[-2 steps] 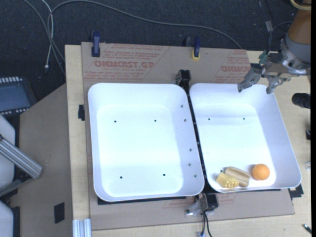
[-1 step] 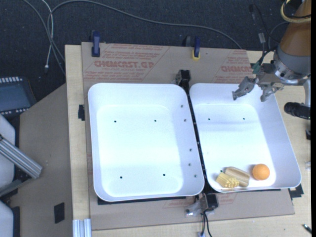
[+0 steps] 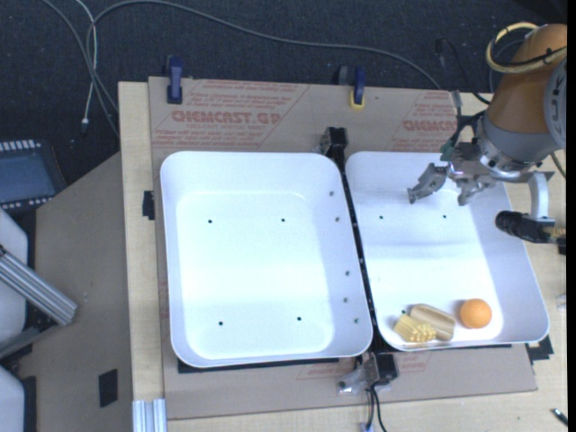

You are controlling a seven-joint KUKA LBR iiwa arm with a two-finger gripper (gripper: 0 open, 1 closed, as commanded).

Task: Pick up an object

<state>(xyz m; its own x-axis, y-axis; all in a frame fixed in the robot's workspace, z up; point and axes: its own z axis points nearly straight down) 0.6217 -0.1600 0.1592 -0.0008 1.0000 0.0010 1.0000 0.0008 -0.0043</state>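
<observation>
Hand (image 3: 448, 185) hangs over the right bin (image 3: 504, 268), near that bin's 12 o'clock end. Two fingers spread well apart, tips pointing down and outward; nothing between them. Arm (image 3: 526, 88) comes in from 3 o'clock, orange band above the wrist.

Things to pick lie well apart from the hand, at the bin's 6 o'clock edge. An orange ball (image 3: 475, 313) sits toward 5 o'clock. Just beside it, toward 7 o'clock, a tan bread-roll shape (image 3: 432, 317) touches a small yellow corn cob (image 3: 414, 330).

Handling, as judged: the ball looks light and smooth, likely to roll or squirt out if pinched off-centre; take it across its widest part, fingers level. The roll and cob look like light toy food, probably stiff; close across the short width, not along the length. They lie together, so fingers may nudge one while closing on the other. All three crowd the bin wall, leaving little room for a finger on that side.

Left bin (image 3: 189, 241): bare white floor with a few small dark dots. Both bins sit on a board on the bench (image 3: 135, 241), side by side, rims touching.
</observation>
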